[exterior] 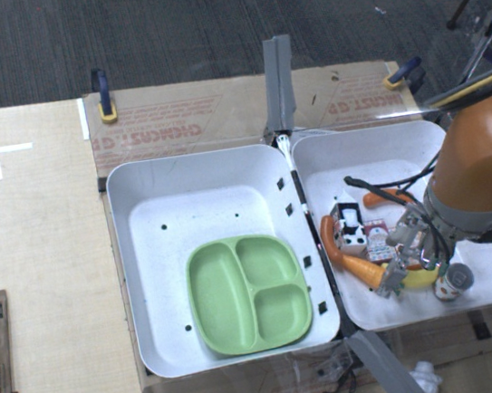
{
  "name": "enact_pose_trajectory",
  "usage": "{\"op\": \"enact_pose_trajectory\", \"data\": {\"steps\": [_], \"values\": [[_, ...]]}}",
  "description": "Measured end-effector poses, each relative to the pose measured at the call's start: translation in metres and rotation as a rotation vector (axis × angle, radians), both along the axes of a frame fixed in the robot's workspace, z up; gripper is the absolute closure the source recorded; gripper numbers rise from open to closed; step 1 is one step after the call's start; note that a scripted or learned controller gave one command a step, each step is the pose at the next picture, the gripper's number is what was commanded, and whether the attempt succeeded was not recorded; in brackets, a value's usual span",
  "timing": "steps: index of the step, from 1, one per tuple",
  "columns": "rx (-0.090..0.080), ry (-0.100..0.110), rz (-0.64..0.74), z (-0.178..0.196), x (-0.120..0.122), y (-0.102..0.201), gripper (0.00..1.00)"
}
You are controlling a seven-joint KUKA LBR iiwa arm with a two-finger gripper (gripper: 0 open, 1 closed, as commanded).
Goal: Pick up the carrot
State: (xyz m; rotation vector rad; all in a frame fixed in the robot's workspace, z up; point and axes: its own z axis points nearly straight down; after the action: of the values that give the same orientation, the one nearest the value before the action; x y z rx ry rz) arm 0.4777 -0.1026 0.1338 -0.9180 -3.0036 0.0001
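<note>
The carrot is long and orange. It lies in the right bin near that bin's left wall, running from the upper left down to the lower right. My gripper hangs low over the bin at the carrot's lower right end, close to its tip or touching it. Whether it grips the carrot is hidden by the wrist. The arm's orange band rises above the bin's right side.
A black-and-white box and a small pink packet lie beside the carrot. A yellow item and a small round can sit near the front edge. A thin orange piece lies further back. The left bin holds a green divided plate.
</note>
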Motion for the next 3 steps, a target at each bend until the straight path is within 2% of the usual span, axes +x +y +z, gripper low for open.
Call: {"op": "enact_pose_trajectory", "data": {"steps": [1,2,3], "values": [[-0.002,-0.007,0.091,-0.038,0.032,-0.009,0.00],[-0.003,-0.012,0.087,-0.028,0.034,-0.009,1.00],[-0.001,-0.002,0.136,0.058,0.085,0.062,1.00]]}}
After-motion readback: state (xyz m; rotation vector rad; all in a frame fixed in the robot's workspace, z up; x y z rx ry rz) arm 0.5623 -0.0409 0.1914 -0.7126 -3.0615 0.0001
